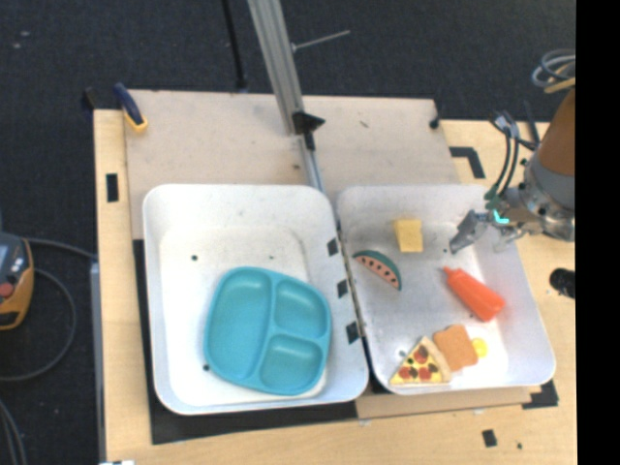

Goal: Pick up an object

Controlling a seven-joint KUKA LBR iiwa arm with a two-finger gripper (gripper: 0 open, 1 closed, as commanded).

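Hovering over the upper right part of the right bin (504, 356), the gripper (469, 232) points down toward the bin floor, and whether it's spread or pressed together can't be told from this angle. Nothing sits between its tips. Just below it lies the orange carrot (474, 293), slanting toward the lower right, close by but apart from the gripper. To the left, a yellow block (409, 234) rests near the bin's top, and a watermelon slice (379, 268) lies beside the divider. Down at the front edge sits a pizza slice (420, 364), with a piece of toast (456, 347) touching its right side. Over in the left bin (174, 221), a blue sectioned plate (268, 329) fills the lower half.
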